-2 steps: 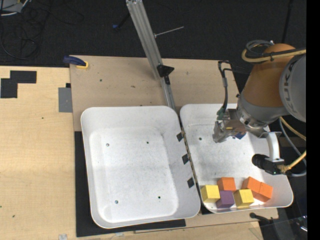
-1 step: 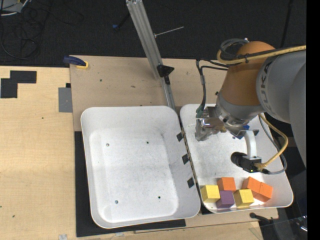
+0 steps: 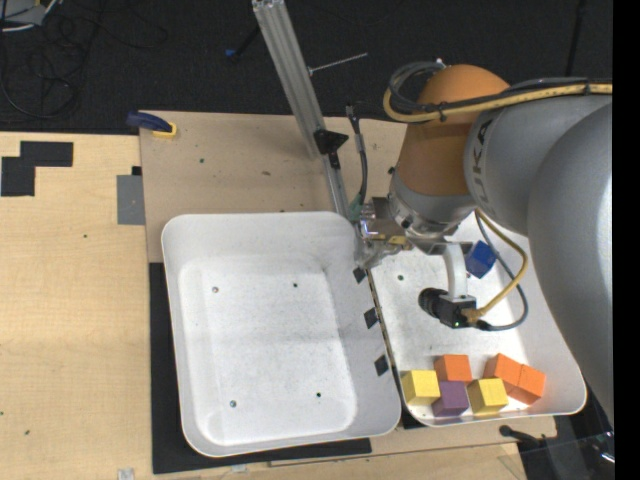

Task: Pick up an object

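The gripper point(image 3: 398, 230) hangs over the right bin point(image 3: 560, 393) at its 11 o'clock corner; I cannot tell whether it is open or holds anything. A blue block point(image 3: 482, 258) lies toward the gripper's 4 o'clock. Orange, yellow and purple blocks point(image 3: 470, 386) cluster at the bin's 6 o'clock edge.

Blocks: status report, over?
Gripper over right bin's left edge. Blue block beside arm; orange, yellow, purple blocks bunched at near end. Nothing blocking them.

The arm point(image 3: 560, 188) hides part of the blue block point(image 3: 482, 259).
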Tool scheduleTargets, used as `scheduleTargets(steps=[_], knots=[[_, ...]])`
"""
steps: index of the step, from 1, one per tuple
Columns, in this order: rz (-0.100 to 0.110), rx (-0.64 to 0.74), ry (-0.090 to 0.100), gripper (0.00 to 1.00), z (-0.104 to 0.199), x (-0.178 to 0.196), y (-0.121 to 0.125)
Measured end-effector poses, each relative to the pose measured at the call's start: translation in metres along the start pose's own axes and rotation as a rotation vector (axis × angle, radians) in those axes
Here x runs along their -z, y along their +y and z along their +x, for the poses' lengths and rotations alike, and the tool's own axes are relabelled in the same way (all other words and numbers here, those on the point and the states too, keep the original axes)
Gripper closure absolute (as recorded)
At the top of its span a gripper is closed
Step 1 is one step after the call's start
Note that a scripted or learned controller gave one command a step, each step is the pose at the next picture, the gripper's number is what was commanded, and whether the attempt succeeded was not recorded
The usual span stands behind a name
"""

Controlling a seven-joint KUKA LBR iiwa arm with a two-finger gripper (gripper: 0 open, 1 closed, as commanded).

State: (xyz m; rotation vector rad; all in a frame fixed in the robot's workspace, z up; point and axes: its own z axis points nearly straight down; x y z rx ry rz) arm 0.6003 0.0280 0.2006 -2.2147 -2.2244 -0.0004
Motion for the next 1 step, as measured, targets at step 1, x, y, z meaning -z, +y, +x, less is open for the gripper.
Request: scheduleTargets(steps=[1], knots=[[0.001,0.000,0.000,1.00,0.0533,0.0035,0.0039]])
